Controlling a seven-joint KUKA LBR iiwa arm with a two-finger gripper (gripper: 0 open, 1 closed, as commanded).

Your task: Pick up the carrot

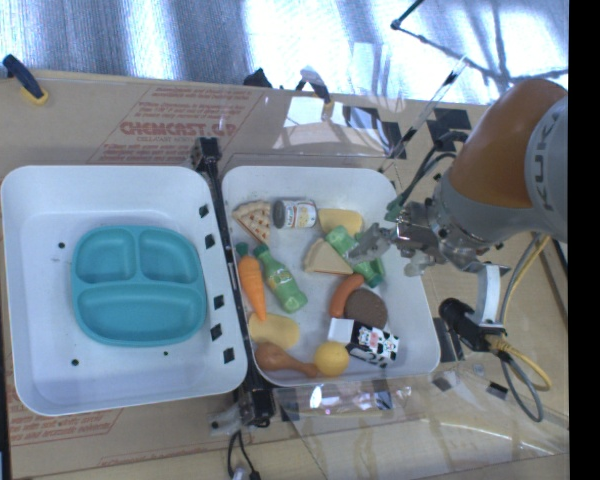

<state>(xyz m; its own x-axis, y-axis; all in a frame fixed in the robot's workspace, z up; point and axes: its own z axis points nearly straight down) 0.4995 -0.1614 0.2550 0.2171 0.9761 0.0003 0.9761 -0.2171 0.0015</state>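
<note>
Right — two white bins side by side on the desk. Left bin with a teal divided plate in its middle. Right bin crowded with toy food. Carrot lying lengthwise along that bin's left wall, orange, green top end up by the pizza slice, just beside a green bottle on its right. Small jar and a yellow piece along the top wall. Cheese wedge near centre, green item touching it. Lower down — a reddish sausage, a brown round piece, a cow-print carton, a lemon, a drumstick, a pale yellow lump.

Gripper low over the right side of the bin, above the green item, well apart from the carrot. Jaws blurred against the toys: cannot tell how far apart, nor whether anything sits between them. Grey arm with orange band entering from the right.
</note>
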